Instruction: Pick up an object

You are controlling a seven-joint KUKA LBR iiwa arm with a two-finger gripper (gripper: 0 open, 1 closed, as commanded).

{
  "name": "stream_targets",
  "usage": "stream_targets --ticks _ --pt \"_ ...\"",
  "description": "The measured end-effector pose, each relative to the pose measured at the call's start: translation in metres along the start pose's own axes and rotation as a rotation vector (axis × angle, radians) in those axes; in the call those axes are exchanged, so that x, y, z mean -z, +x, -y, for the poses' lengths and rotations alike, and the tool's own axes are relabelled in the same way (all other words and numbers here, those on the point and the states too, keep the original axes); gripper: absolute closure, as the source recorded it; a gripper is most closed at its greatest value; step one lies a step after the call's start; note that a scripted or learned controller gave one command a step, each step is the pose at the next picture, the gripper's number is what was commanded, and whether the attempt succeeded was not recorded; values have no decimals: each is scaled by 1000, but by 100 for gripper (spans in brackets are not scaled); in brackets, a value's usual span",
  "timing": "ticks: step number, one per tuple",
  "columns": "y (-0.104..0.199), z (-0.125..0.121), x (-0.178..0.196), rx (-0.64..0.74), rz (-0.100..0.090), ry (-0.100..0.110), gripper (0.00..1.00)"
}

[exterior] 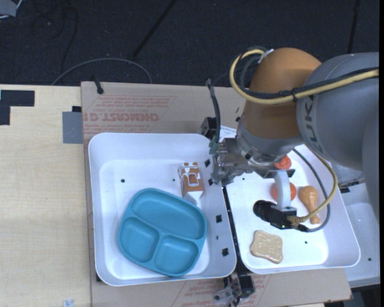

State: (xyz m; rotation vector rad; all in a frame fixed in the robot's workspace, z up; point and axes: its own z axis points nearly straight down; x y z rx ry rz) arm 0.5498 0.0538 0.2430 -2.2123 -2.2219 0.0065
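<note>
Over the divider btwn bins, pincer (pixel 219 169) state can't tell. Nearest target: small brown toy car (pixel 191 177) in left bin (pixel 102 165), just beside blue divided plate (pixel 161 231). Prob light, rigid plastic; grab across narrow sides.

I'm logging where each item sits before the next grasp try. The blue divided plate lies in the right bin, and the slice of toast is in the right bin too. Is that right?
Not quite. The camera view shows the blue divided plate lying in the left bin, not the right one. The slice of toast is indeed in the right bin, near its front edge.
</note>
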Motion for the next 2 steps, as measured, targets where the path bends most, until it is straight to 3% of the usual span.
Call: stream_targets --ticks 1,2 --pt "53 22 -1 1 0 -1 100" --pt "51 21 -1 -3 2 -2 0"
